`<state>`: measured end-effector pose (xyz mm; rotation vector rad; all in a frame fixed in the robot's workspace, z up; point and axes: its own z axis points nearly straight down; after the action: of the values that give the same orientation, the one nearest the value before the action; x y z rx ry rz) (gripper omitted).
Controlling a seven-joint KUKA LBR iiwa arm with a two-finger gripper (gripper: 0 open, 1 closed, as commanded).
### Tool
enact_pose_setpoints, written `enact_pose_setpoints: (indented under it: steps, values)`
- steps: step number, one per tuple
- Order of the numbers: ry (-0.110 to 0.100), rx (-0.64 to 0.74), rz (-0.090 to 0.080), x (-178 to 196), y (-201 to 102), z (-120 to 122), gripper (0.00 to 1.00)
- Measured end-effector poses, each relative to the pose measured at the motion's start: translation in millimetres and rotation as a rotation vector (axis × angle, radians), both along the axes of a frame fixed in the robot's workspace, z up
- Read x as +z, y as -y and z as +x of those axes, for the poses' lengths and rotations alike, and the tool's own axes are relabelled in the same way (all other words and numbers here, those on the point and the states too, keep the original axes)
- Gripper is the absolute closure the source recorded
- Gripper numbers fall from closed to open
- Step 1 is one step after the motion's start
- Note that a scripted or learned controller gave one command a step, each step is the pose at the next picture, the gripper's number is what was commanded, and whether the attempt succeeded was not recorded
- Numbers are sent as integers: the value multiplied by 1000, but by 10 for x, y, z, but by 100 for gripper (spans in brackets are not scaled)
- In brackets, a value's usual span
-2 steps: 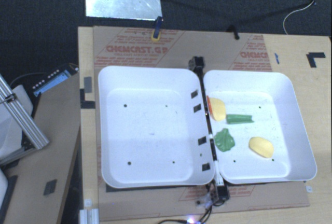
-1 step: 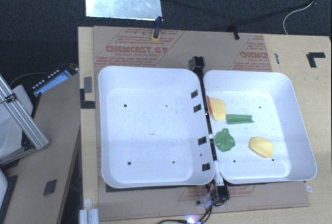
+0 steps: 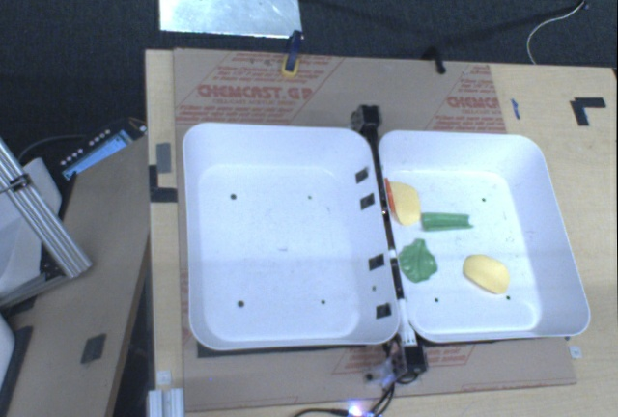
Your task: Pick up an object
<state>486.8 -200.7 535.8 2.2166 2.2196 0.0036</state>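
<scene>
both bins white: left bin [image 3: 280,241], right bin [image 3: 483,241]. right bin contents: yellow piece with red edge [image 3: 405,204], dark green strip [image 3: 445,222], green leafy piece [image 3: 417,261], yellow lemon shape [image 3: 486,273].

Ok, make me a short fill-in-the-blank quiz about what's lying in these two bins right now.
1. All the objects lie in the ____ bin.
2. The yellow lemon-shaped piece lies nearest that bin's ____ edge.
3. The long green piece and the leafy piece are both ____ in colour.

Missing words: right; front; green
</scene>
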Motion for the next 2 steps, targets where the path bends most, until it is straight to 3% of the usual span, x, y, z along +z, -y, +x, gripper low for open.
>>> enact_pose_setpoints:
  steps: [2]
  values:
    - [-1, 2, 0, -4, 55, -1, 100]
